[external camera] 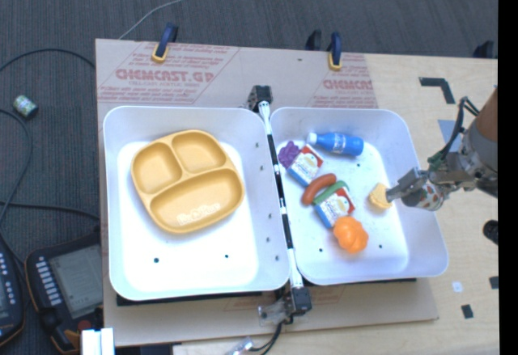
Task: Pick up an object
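My claw hangs over the right rim of the right bin, reaching in from the right. I cannot tell its state from here. Its tip sits just beside the small yellow piece, which lies on the bin floor immediately to my claw's left, perhaps touching it. Left of that lie the red sausage and a carton, with the orange toy nearer. The blue bottle lies at the far side. The left bin holds a yellow divided plate.
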`<state>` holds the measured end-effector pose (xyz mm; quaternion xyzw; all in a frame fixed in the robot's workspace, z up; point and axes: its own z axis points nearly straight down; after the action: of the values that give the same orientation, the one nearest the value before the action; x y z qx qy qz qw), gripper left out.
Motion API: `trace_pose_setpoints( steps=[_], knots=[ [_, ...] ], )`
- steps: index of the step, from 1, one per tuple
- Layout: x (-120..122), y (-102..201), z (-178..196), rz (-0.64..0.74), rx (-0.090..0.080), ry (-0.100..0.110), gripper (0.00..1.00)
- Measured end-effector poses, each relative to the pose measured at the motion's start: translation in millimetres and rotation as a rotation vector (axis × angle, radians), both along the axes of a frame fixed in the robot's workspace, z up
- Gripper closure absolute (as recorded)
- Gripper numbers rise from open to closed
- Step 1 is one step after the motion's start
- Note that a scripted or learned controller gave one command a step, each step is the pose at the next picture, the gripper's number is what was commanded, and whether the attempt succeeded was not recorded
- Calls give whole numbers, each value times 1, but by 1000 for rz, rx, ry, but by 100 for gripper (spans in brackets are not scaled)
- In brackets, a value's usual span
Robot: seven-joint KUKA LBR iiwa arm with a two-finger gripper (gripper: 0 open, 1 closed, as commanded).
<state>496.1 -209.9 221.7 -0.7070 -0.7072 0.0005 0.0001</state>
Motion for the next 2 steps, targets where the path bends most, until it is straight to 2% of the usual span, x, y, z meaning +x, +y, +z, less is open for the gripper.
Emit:
trace_pose_setpoints(
  steps=[1,2],
  knots=[
    [16,23,-127,0,0,-1,0],
    [15,28,-118,3,16,10,100]
  ],
)
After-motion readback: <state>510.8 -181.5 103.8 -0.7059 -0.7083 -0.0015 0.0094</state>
